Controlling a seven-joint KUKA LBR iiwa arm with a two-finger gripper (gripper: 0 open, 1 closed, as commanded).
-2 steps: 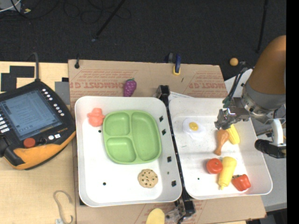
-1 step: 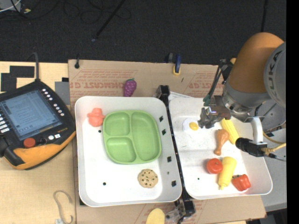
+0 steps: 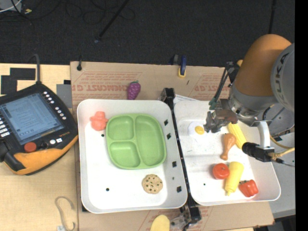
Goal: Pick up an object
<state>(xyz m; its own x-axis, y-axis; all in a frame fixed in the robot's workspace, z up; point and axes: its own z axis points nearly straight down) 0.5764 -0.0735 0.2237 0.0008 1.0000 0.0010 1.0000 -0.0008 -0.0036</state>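
My gripper (image 3: 213, 124) hangs low over the back of the right bin (image 3: 269, 194), just right of a small fried-egg toy (image 3: 198, 129). To its right lie a yellow corn cob (image 3: 236, 134) and an orange drumstick (image 3: 227, 145). Nearer the front sit a red tomato (image 3: 221, 171), a long yellow vegetable (image 3: 233, 176) and a red pepper (image 3: 248, 188). Nothing is visibly held.
The left bin (image 3: 89, 191) holds a green divided plate (image 3: 135, 141), a pink toy (image 3: 98, 121) and a cookie (image 3: 152, 183). Purple grapes (image 3: 133, 89) lie behind the bins, a yellow lemon (image 3: 160, 223) in front. A teach pendant (image 3: 33, 124) sits far left.
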